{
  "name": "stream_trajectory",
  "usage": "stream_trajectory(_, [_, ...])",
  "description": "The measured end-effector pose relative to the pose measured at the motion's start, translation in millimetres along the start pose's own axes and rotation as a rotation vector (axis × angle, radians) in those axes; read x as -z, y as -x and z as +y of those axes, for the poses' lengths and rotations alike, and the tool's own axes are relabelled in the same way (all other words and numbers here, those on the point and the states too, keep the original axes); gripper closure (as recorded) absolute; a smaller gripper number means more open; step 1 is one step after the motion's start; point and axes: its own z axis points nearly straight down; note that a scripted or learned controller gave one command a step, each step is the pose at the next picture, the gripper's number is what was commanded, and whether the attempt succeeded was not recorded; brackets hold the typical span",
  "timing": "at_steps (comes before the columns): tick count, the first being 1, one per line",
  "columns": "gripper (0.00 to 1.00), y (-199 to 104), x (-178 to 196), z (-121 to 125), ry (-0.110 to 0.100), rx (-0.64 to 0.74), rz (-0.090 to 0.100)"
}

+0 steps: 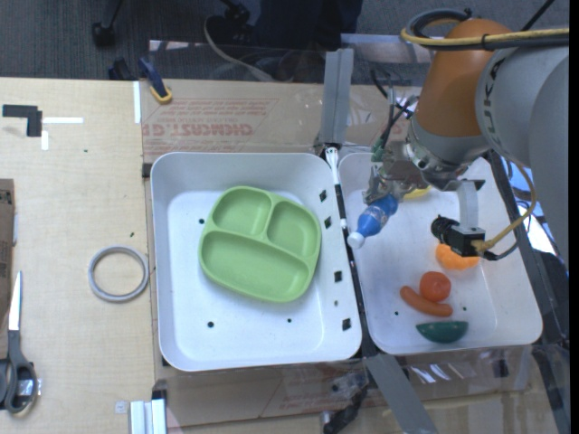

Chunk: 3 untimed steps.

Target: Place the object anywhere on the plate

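So the arm (488, 80) comes in from 3 o'clock and bends down over the right bin (507, 333), orange band up top, wrist tipped toward the divider between the bins. The gripper (387, 191) sits at the top-left part of that bin, fingers closed on a bottle (374, 218), a small blue one with a white cap. The bottle hangs tilted, cap end pointing to about 7 o'clock, right over the wall between the two bins, so it's near the plate (261, 242) but not on it. Plate is green, three compartments, lying in the left bin (181, 324) a bit above center. Counting stuff: two white bins, one plate, one bottle. In the right bin's lower half there's an orange thing (455, 259) at roughly 4 o'clock from the gripper, partly behind a black bit of the arm's cabling, then a red tomato-ish ball (435, 285) touching a reddish sausage-shaped thing (425, 304) just below it, and one dark green piece (442, 331) near the bottom edge. Off on the bench at 9 o'clock from the plate there's one tape ring (118, 273), and scissors (16, 369) in the lower-left corner.
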Motion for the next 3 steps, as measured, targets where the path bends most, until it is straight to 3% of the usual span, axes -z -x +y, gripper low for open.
stream_trajectory(1, [1.00,-67.2,69.9,-19.6,0.001,0.000,0.000])
stream_trajectory(2, [1.00,-128.3,23.4,-21.0,-0.003,-0.001,-0.001])
stream_trajectory(3, [0.00,-128.1,23.7,-20.8,-0.002,-0.001,-0.001])
